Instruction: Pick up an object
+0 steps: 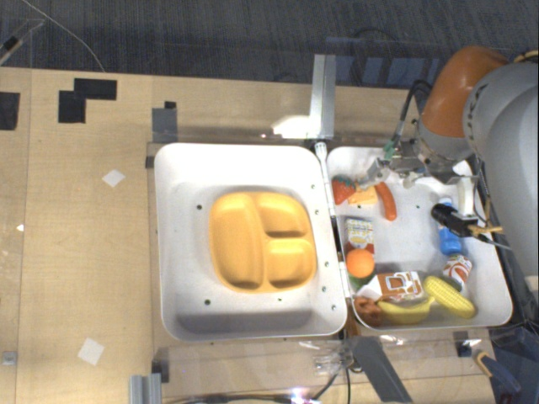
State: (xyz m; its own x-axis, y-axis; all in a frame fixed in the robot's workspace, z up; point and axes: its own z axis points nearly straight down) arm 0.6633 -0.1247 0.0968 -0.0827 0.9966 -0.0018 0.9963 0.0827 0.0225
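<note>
Arm enters from right, wrist over far edge of right bin (pixel 504 310). Claw (pixel 389 163) low near sausage (pixel 386 200) at far-left corner; spread cannot tell. Objects crowd left wall and near edge: orange (pixel 360 263), corn (pixel 450 297), banana (pixel 404 311). Bin centre open. Left bin (pixel 168 225) holds yellow tray (pixel 261 239).

Pale wooden bench (pixel 76 268) below dark grey carpet (pixel 210 15); black tape shapes (pixel 84 98) at the bench's far left edge.
</note>
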